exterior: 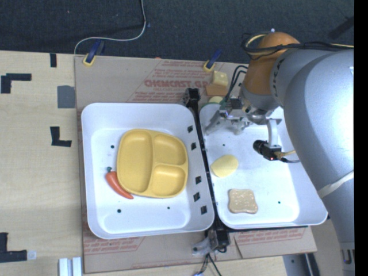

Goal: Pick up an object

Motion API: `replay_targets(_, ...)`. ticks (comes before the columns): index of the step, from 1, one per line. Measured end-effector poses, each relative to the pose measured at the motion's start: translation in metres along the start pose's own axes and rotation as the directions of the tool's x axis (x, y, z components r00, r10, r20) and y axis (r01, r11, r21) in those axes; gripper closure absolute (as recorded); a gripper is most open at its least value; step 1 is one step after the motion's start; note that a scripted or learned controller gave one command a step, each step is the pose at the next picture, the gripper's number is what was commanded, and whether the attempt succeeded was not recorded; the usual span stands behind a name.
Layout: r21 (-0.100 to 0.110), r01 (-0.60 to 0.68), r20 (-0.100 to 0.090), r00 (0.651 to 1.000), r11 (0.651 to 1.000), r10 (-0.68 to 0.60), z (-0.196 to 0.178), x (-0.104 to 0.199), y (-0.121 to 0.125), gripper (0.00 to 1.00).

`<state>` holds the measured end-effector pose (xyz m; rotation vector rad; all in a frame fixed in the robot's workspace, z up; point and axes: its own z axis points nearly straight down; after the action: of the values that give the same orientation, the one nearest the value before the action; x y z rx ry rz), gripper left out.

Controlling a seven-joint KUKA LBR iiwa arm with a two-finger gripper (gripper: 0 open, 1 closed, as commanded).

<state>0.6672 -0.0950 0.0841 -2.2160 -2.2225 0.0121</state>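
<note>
In the right bin [287, 209] lie a pale yellow, lemon-like lump [224, 165] and a slice of toast [242, 200]. The left bin [95, 154] holds a yellow divided plate [152, 163] with a red-orange chilli-like piece [118, 184] against its left side. My gripper [230, 118] hangs over the far left corner of the right bin, well above the yellow lump, and the wrist hides much of it. A small pale green thing [215, 100] shows just beyond it at the bin's far edge.
A tan block [218, 85] sits on the cardboard behind the bins. A black divider [198, 154] runs between the two bins. The bulky grey arm [322, 108] covers the right bin's far right side. A white cable [123, 38] lies at the back.
</note>
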Motion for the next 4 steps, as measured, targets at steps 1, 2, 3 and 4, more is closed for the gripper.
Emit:
replay_targets(1,-0.007,-0.004,-0.003,1.000,1.000,0.004,-0.001,-0.004,-0.073,0.00)
replay_targets(2,-0.011,-0.003,-0.001,1.000,1.000,0.003,-0.001,-0.001,-0.079,0.00)
replay_targets(3,-0.012,-0.002,-0.001,1.000,1.000,0.002,-0.001,0.001,-0.113,0.00)
replay_targets(4,-0.014,-0.003,-0.002,1.000,1.000,0.003,-0.012,0.000,-0.111,1.00)
